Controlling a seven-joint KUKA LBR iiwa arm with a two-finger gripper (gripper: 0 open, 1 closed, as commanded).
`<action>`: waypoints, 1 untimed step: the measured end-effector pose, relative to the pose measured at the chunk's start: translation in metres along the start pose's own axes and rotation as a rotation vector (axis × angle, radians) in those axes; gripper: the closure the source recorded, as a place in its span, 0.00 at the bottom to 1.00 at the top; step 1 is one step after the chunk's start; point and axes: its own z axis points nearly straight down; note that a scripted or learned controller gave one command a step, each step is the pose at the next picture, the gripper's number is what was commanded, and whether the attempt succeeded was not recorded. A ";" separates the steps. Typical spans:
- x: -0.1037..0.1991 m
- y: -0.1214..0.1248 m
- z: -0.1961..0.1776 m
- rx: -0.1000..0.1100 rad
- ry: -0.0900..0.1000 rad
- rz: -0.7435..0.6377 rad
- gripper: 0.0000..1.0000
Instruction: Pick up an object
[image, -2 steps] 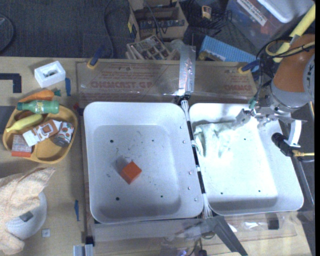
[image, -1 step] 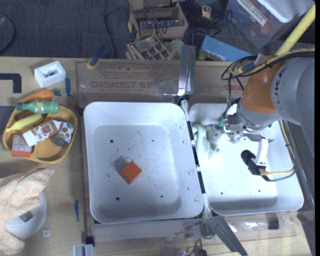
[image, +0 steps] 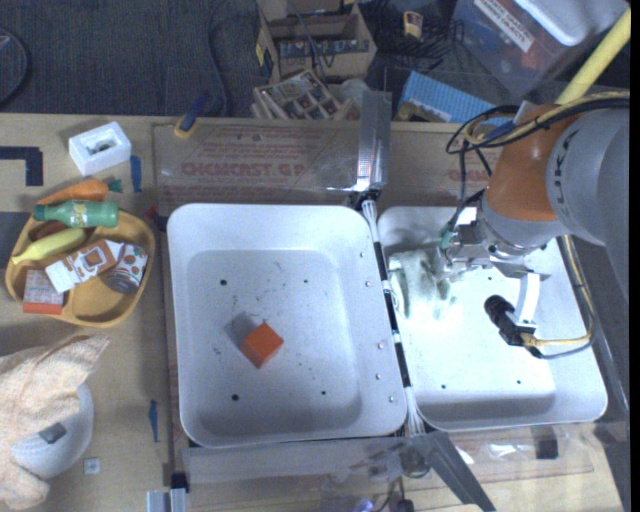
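Observation:
An orange cube (image: 263, 343) lies in the left bin (image: 200, 250), a little left of the bin's middle, with a small grey shadow beside it. My gripper (image: 438, 272) hangs over the upper left part of the right bin (image: 560, 400), below the orange-banded wrist (image: 520, 180). It stands well to the right of the cube, across the wall between the bins. A pale greenish blur (image: 408, 285) sits at the gripper's tip; I cannot tell what it is.
A black cable plug (image: 506, 320) with a yellow lead hangs from the arm over the right bin. Left of the bins stands a yellow bowl (image: 100, 305) of toy food, with a cloth (image: 40, 400) below it. A clear lid (image: 270, 160) lies behind the left bin.

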 end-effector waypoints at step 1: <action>0.033 0.054 -0.082 0.012 0.003 -0.323 1.00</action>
